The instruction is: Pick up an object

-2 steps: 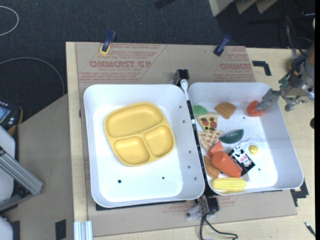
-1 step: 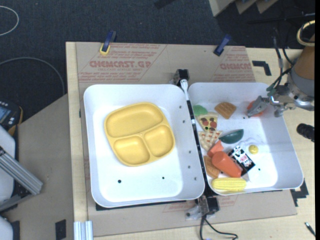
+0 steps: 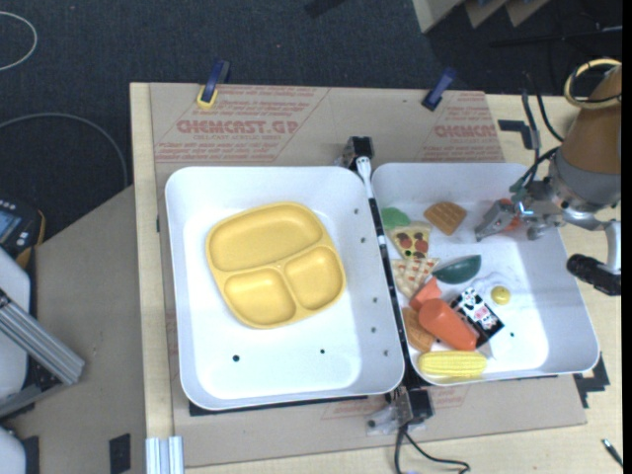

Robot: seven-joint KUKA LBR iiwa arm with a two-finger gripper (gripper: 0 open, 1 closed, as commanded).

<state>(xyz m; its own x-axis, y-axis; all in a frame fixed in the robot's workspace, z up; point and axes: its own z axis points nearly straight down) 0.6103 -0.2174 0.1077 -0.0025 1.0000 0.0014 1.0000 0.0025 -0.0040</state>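
The bench's brown board (image 3: 296,117) carries red print reading "CHEMCAST GP" along its far edge, with smaller lines beneath too fine to read; a yellow-tipped clamp (image 3: 210,85) and a blue clamp (image 3: 438,89) grip that edge.

The left bin (image 3: 188,294) holds a yellow three-compartment plate (image 3: 275,263), set toward the far left, with bare white floor around it, widest along the near side.

In the right bin (image 3: 553,334), toys crowd the left half, against the wall shared with the other bin: a green piece (image 3: 395,217), a toast-coloured waffle (image 3: 445,216), a pizza slice (image 3: 411,241), a lattice-patterned waffle piece (image 3: 412,273), a dark teal leaf-shaped piece (image 3: 458,266), an orange carrot-like piece (image 3: 444,322), a black-and-white cow-patterned block (image 3: 480,312), a small yellow ball (image 3: 500,294), and a corn cob (image 3: 452,365) near the front rim. The bin's right half and near right corner are open floor.

The arm (image 3: 591,141) enters from the right, its orange band above a grey wrist, reaching over the bin's far right corner. The gripper (image 3: 502,219) points left and down, just right of the toast-coloured waffle; its fingers stand apart, with nothing between them.
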